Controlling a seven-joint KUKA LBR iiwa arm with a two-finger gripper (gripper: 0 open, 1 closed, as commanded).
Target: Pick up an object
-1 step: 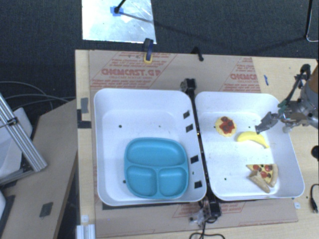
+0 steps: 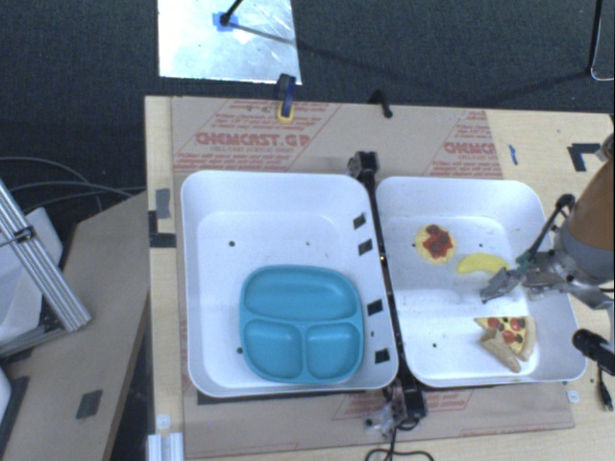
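In the right bin (image 2: 461, 192) lie three toy foods. A round yellow piece with a red top (image 2: 436, 242) sits near the bin's middle, and a yellow banana (image 2: 479, 263) lies just right of it. A pizza slice (image 2: 506, 337) rests near the front right corner. My gripper (image 2: 498, 286) reaches in from the right and hangs low between the banana and the pizza slice, its tip just below the banana's right end. Nothing shows in its grasp.
The left bin (image 2: 207, 248) holds a blue divided plate (image 2: 301, 322) at its front middle. A dark divider with clips (image 2: 377, 257) runs between the two bins. The arm's grey body (image 2: 588, 229) stands over the right bin's right rim.
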